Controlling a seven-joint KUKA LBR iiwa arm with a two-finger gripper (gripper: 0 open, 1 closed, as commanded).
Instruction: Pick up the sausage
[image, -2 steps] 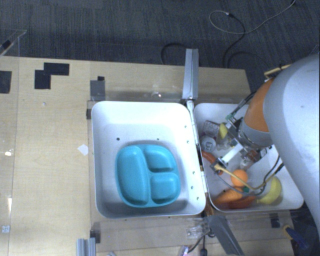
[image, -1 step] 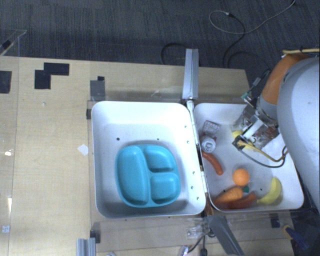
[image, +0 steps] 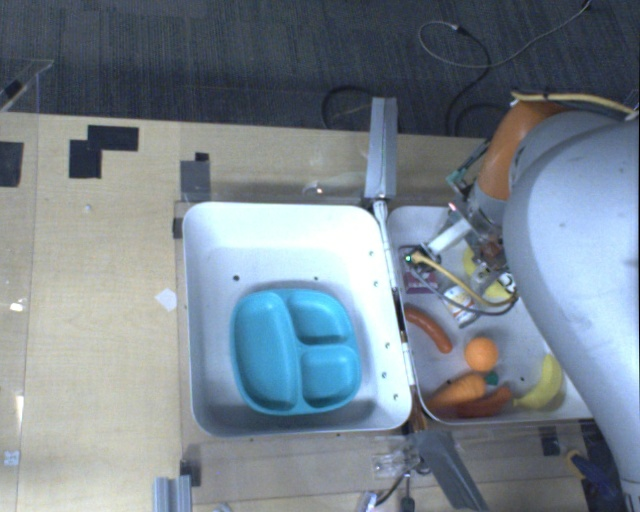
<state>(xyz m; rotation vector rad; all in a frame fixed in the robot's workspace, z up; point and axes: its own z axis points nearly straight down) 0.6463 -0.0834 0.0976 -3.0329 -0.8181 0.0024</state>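
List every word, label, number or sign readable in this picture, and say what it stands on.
No readable text anywhere.
Black shapes on the bench: plain blocks, not letters.
Blue divided tray in the left bin: unmarked.
Sausage, orange, carrot and banana in the right bin: no labels.
Small parts at the end effector: too small and blurred to tell.

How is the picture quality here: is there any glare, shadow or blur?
In the camera view, light is even and soft; a small glare spot sits on the left bin's far rim; the blue divided plate casts a faint shadow; the sausage is sharp enough to make out, while the hand looks cluttered and slightly blurred.
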